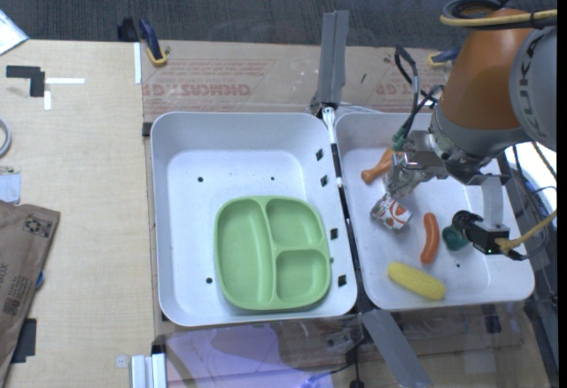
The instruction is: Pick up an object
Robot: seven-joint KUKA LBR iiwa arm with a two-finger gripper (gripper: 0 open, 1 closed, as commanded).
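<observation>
Half of carrot hidden behind gripper; grip unclear.

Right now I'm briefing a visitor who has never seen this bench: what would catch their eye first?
The green divided plate lying in the left bin. Then the gripper poised over a small crumpled packet in the right bin, with a carrot, a sausage and a corn cob around it.
</observation>
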